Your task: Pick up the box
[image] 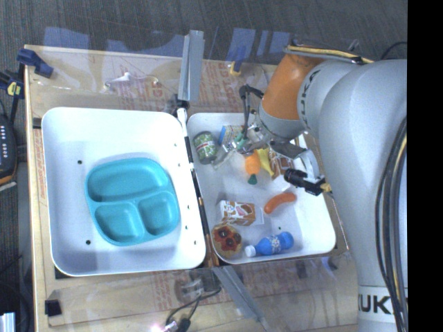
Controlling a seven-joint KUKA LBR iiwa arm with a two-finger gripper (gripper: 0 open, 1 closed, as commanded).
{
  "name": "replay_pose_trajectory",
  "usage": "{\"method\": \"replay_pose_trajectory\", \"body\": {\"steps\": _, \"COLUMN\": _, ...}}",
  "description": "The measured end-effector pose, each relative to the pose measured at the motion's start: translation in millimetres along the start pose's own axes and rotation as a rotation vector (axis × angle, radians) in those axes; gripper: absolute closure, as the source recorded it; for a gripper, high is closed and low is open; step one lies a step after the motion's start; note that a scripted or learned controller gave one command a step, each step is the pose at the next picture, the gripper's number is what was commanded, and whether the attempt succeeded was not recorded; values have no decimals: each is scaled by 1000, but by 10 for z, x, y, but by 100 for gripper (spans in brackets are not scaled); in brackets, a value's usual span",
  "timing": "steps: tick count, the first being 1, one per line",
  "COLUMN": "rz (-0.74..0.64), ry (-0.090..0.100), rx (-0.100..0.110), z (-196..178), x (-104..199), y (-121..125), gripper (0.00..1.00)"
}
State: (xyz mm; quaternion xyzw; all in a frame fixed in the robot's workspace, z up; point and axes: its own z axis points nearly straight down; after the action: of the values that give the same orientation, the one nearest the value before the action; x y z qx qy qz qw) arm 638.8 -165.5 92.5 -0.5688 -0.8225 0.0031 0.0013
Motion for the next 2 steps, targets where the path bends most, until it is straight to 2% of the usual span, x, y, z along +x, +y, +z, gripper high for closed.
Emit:
{"method": "replay_pose_trajectory", "body": {"steps": 1, "rz": -249, "ry": -14, "rx": -2, "z": -21, "x": 490, "y": 145, "gripper": 0}}
{"method": "replay_pose_trajectory", "body": {"steps": 2, "rz": -250, "ry": -9, "rx": 3, "z": -109, "x": 500, "y": 133, "gripper": 100}}
